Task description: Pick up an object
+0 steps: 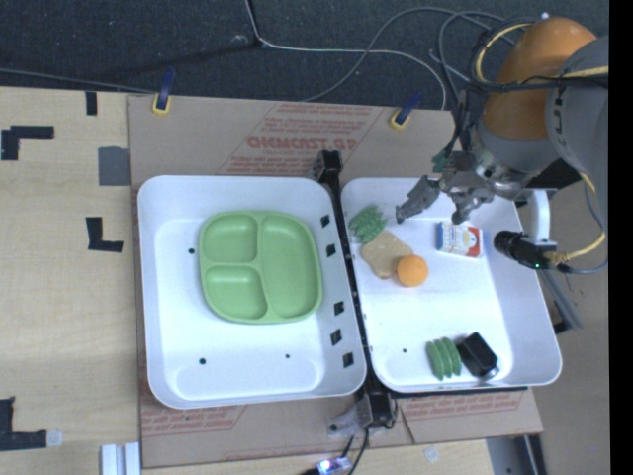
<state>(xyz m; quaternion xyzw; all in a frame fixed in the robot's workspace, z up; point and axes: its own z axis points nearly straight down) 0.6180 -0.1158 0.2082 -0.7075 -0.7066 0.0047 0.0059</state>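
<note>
Hand (436, 204) open above right bin (514, 315), orange ball (412, 270), green tray (261, 267) in left bin (168, 265)

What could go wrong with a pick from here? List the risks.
1. The round orange ball touches the tan bread-like lump, beside the leafy green piece; closing there could catch two items or send the ball rolling.
2. The open two-finger gripper hangs between that cluster and the small red-and-white carton, so a descent may land on bare bin floor.
3. The green ridged item and the black block lie near the right bin's front wall, crowding the fingers.
</note>
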